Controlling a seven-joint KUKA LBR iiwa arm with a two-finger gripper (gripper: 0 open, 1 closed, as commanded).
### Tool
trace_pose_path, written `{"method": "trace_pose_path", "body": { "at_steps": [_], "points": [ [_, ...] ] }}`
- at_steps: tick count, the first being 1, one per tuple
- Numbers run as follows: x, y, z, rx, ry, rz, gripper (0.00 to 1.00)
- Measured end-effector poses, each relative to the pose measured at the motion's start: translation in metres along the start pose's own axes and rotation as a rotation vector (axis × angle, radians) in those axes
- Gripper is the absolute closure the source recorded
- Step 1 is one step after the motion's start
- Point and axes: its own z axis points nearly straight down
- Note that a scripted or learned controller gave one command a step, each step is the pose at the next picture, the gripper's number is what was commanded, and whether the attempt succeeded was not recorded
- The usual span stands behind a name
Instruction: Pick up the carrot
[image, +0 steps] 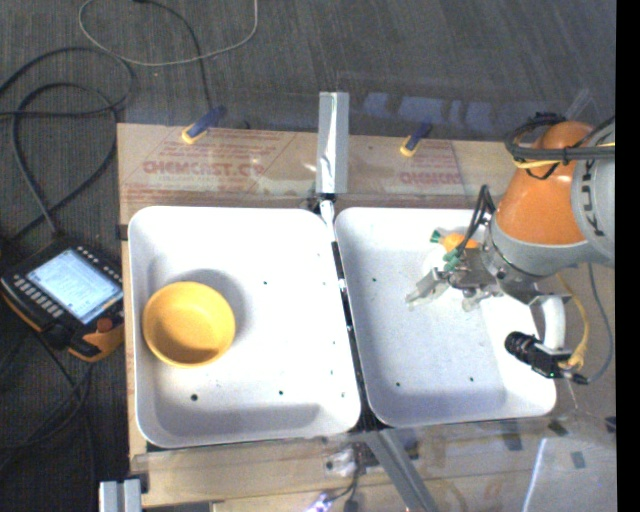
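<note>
Gripper (432, 288) low in the right bin (420, 390), fingers spread apart and holding nothing. Carrot (455, 240), orange with a green top, lies just beyond the fingers toward the far side, partly hidden by the wrist. Step in hand: the approach; the fingers must next straddle the carrot and close. Left bin (290, 400) holds a yellow bowl (189, 322). Red lettering on the cardboard (200, 165) is unreadable.

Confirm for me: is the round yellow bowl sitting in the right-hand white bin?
No, the round yellow bowl sits in the left white bin, near its left wall.
</note>
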Motion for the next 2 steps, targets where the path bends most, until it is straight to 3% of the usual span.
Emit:
{"method": "trace_pose_path", "body": {
  "at_steps": [1, 2],
  "points": [
    [-0.049, 0.028, -0.074, -0.003, -0.003, -0.049, 0.00],
    [-0.078, 0.104, -0.066, -0.002, -0.006, -0.227, 0.00]
  ]
}}
